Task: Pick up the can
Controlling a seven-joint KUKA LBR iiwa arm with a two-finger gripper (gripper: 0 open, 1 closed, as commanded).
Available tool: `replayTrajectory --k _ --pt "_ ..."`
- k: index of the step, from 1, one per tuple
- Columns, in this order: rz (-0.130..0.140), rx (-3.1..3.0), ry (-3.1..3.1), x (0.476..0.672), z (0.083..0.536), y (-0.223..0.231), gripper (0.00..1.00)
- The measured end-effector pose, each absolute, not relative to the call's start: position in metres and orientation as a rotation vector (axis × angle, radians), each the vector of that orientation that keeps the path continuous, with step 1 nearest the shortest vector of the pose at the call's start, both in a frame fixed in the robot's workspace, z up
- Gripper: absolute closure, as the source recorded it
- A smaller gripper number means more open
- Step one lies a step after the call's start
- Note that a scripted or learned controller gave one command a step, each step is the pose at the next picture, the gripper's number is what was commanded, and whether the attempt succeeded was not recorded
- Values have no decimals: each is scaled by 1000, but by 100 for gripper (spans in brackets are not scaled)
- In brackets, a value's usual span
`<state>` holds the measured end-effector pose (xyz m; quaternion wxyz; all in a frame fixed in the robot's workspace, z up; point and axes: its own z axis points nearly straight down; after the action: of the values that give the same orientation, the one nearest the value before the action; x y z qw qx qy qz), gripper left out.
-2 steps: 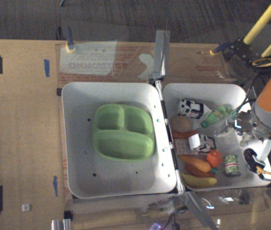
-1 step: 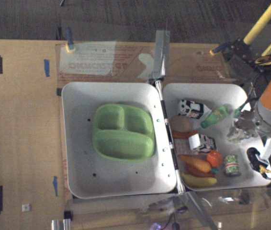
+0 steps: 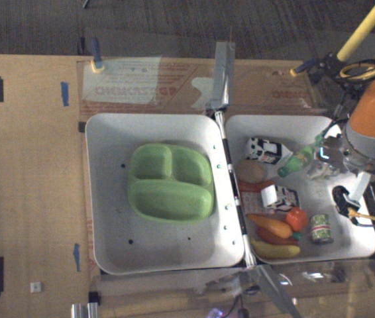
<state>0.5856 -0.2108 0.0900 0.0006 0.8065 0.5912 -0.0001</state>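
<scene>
The can [image 3: 320, 229] is small, with a green and red label and a silvery top. It stands upright near the front right corner of the right bin [image 3: 363, 244]. My gripper [image 3: 334, 167] hangs over the right side of that bin, below the orange band of the arm. It is behind the can, well apart from it. A green bottle [image 3: 296, 161] lies just left of the gripper.
Left of the can are a red tomato [image 3: 296, 218], a carrot [image 3: 271, 226] and a banana [image 3: 277, 249]. Further back lie a white box [image 3: 281, 196], a brown ball [image 3: 250, 172] and a cow-print carton [image 3: 267, 150]. A green divided plate [image 3: 171, 181] sits in the left bin [image 3: 108, 230].
</scene>
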Motion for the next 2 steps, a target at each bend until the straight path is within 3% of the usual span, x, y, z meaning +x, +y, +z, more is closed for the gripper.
replayTrajectory --k 1,2 --pt "0 2529 1856 586 100 -211 100" --pt "2 2399 2022 658 153 -216 100"
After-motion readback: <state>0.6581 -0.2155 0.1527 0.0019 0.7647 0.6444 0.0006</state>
